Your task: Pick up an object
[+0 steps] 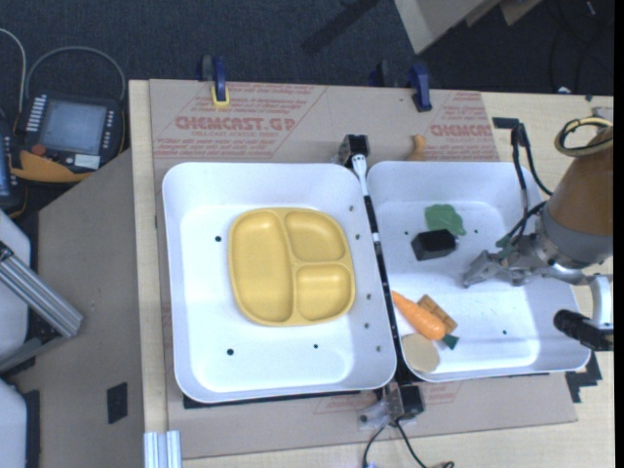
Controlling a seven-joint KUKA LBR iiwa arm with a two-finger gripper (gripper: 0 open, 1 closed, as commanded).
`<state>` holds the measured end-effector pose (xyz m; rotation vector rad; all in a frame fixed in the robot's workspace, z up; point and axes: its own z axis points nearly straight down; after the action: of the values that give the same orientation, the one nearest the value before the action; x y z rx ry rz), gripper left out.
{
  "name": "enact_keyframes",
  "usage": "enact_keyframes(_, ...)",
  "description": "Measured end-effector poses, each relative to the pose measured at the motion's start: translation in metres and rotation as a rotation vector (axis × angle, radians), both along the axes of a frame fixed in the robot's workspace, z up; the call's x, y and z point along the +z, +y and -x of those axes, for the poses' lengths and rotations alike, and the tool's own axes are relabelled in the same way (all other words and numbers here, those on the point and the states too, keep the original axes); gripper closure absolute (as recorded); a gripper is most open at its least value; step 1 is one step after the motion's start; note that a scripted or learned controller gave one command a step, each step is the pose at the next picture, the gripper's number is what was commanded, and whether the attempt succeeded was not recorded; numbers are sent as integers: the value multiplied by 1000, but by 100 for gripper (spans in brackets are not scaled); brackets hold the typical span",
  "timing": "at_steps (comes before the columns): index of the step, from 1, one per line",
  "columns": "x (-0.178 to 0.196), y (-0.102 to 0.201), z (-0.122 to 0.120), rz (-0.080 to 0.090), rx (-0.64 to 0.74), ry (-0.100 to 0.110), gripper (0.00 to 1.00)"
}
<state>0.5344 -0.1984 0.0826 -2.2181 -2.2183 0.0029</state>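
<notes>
Right bin [507, 354] holds the candidate objects. A black block [434, 245] lies near the bin's middle, with a green item [445, 217] just behind it, touching or nearly so. Toward the front left corner lies an orange carrot [419, 314], tilted, its green tip at the near end; a small brown piece [436, 311] sits against it and a pale tan disc [422, 353] lies just in front, at the bin's rim.

Gripper [480, 270] is low over the right half of this bin, to the right of the black block and apart from it. Grey fingers [476, 272] point toward the view's left; nothing is seen between them. Whether they are spread or pressed together cannot be told from this angle. Arm [585, 203] enters from the right, orange band above the wrist.

Left bin [195, 349] contains a yellow three-compartment plate [291, 265], roughly centred.

Both bins rest on a brown board [156, 261]. Red print along its far edge reads "CHEMCAST GP", repeated in part behind the right bin. Two blue clamps [216, 78] grip the board's far edge. A handheld control pendant [68, 130] with a screen lies left of the bench.
</notes>
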Motion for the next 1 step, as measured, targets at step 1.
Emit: enact_keyframes(1, 13, -1, -1, 3, 0, -5, 100)
